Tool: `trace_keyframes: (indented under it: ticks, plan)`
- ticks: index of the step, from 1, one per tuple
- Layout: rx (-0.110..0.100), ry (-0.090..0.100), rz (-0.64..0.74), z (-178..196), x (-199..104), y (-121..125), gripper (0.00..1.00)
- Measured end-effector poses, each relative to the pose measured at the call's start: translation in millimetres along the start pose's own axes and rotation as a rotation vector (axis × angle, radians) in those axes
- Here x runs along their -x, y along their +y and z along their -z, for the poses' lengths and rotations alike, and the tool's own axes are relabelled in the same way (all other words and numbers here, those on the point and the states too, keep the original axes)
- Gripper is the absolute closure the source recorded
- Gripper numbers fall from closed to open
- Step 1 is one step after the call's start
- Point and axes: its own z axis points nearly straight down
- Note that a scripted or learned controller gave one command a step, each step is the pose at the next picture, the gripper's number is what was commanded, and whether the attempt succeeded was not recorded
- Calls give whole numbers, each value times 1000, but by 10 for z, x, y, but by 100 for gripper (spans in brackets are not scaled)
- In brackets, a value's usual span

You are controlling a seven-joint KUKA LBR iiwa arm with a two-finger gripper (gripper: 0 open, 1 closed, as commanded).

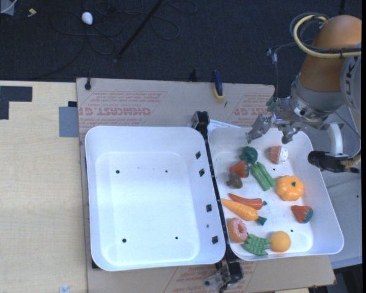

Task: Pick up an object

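The left bin (103,163) offers nothing to grasp, so the risk sits in the right bin (329,224), where the toy foods lie crowded. Nearest the divider, a brown-and-red piece (237,173) touches the green cucumber (262,176), with a dark green broccoli-like piece (248,154) just above them; a descent here could catch two things at once or push one against the wall. Lower down, the orange carrot (241,210) and red chilli (247,200) lie side by side, touching, and a pinch across them would probably slip off both. The pink doughnut (236,229), leafy green piece (255,245) and orange ball (280,242) hug the near wall, leaving little room for a finger. Further right, the small red-and-white piece (278,155) sits almost under the gripper (273,132), which hangs spread apart and grasping nothing above the bin's far edge; it looks like the likeliest target, but it is small and rounded and may roll away on contact. The yellow pumpkin (289,188) may be too broad for the fingers, and the strawberry (302,213) stands apart, the cleaner choice.
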Motion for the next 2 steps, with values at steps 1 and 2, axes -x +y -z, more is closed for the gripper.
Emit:
trace_keyframes:
  ticks: [1, 2]
  plan:
    - [-2, 1, 0, -1200, 348, -166, 0]
    - [-2, 0, 1, -1477, 222, -217, 0]
